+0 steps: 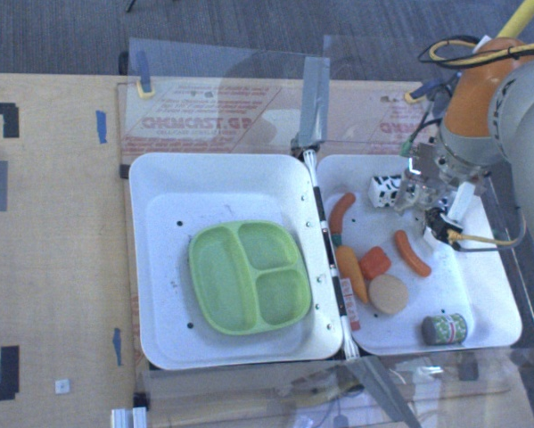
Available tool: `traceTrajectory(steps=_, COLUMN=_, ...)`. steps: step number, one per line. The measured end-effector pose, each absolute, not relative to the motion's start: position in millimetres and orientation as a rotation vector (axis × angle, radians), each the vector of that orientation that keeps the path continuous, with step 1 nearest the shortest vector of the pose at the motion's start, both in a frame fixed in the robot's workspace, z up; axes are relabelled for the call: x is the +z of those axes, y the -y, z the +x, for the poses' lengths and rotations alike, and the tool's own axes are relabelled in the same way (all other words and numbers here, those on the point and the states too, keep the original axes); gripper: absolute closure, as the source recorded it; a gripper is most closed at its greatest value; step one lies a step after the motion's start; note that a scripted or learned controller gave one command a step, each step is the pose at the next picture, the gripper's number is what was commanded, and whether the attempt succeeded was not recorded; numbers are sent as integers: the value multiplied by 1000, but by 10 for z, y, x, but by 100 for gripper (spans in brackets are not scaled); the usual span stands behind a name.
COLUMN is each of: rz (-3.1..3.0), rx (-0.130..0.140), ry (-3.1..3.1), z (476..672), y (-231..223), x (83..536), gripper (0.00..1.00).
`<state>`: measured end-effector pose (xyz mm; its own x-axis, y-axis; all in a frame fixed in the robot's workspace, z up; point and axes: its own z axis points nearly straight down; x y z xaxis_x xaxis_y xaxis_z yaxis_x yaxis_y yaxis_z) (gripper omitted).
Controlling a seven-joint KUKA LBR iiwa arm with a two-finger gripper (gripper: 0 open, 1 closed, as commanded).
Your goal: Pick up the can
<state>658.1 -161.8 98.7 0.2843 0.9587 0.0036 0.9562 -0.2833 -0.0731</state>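
Wooden bench (53, 266) bearing two white bins (160, 266).

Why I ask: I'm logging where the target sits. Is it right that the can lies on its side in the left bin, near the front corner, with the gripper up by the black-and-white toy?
Not quite. The can lies in the right bin, not the left. The rest holds in the camera view: it's on its side near the front corner, and the gripper is by the black-and-white toy.
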Motion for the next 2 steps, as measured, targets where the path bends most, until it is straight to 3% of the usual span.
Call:
traceTrajectory(steps=1, rz=-2480, rx=37, ry=1799, z=6627, y=1909, x=912, gripper=100)
traceTrajectory(steps=2, rz=-2485, rx=38, ry=1804, z=6630, y=1928, x=914, gripper=0)
